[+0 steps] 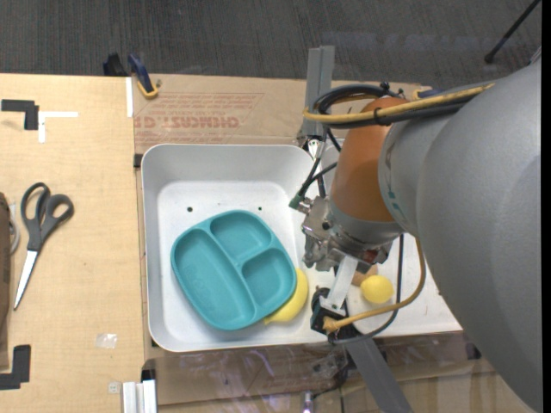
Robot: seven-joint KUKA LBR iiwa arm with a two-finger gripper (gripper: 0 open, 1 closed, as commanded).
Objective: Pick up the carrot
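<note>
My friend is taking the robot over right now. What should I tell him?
Pincer: low inside the shallow white bin, between the teal divided plastic plate and a small yellow round ball.
Carrot: probably hidden under the grey arm. A yellow curved piece lies against the plate's right edge.
Done: no pick-up to be seen.
Left: find the carrot, grasp it, lift it.
</note>
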